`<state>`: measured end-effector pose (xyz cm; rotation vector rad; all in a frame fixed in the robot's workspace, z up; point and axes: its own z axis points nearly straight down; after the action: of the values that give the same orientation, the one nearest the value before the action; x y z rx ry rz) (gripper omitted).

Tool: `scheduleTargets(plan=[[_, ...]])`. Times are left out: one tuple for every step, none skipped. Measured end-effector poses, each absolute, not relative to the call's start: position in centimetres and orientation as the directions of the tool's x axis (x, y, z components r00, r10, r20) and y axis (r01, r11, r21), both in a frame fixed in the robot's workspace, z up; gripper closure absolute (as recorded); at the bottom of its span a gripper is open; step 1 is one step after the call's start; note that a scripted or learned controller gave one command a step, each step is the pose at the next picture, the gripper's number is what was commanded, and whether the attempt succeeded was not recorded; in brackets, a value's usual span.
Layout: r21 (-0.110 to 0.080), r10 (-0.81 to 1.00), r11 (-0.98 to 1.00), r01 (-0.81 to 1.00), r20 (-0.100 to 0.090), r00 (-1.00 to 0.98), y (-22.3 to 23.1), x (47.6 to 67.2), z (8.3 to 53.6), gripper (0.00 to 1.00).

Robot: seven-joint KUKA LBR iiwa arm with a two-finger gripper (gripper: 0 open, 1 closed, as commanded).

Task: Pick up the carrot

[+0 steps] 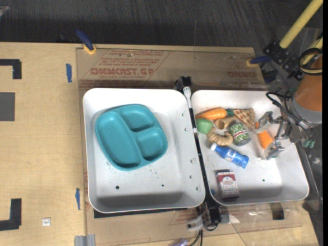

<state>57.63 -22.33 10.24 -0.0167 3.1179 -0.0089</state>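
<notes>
Red lettering reading "CHEMCAST" is printed on the brown board (128, 65) lying behind the left white bin (92, 137); further characters after it and the smaller lines above it cannot be made out. No other text can be read.

Grey arm (307, 118), orange band, black cables; metallic silver fingers (278, 148).

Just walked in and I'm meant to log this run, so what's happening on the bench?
The arm's gripper is down in the right bin, beside a small orange piece. The carrot lies untouched at the bin's far left, among a green can, a blue bottle and other clutter. A teal divided plate sits in the left bin.
</notes>
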Motion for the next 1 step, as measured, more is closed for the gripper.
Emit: scheduleTargets(plan=[[-0.004,-0.135,0.991,-0.135,-0.011,-0.991,-22.27,59.38,8.85,0.00]])
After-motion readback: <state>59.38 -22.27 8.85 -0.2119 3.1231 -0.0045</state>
